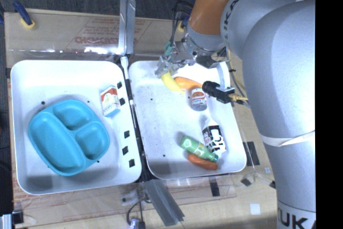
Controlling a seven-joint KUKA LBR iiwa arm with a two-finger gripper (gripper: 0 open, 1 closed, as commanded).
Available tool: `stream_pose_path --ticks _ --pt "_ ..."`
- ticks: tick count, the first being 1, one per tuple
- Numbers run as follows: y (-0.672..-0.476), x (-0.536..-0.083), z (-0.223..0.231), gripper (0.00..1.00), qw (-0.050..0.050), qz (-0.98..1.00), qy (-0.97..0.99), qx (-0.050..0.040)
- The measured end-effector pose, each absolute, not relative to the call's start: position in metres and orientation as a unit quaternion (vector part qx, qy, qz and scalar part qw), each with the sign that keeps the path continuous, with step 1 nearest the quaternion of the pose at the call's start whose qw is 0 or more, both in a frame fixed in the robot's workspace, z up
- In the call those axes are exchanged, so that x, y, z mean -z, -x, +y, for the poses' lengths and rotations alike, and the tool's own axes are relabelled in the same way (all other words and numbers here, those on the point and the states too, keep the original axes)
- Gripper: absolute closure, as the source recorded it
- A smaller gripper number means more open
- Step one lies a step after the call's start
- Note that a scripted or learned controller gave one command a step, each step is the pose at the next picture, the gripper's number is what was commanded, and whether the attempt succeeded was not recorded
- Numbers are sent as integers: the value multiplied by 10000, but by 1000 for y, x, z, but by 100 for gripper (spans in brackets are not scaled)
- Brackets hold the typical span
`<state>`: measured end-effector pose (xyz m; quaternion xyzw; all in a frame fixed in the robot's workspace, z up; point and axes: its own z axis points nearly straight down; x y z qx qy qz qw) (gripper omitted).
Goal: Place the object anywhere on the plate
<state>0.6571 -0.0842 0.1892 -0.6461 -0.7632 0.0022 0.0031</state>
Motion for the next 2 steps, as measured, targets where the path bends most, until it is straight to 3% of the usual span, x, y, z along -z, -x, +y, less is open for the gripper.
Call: stream_pose_path --ticks 1,2 --pt "-651 -191 -26 100 35 -7876 6161 -27" --pt "-620 -198 -76 100 29 -7910 6118 -22"
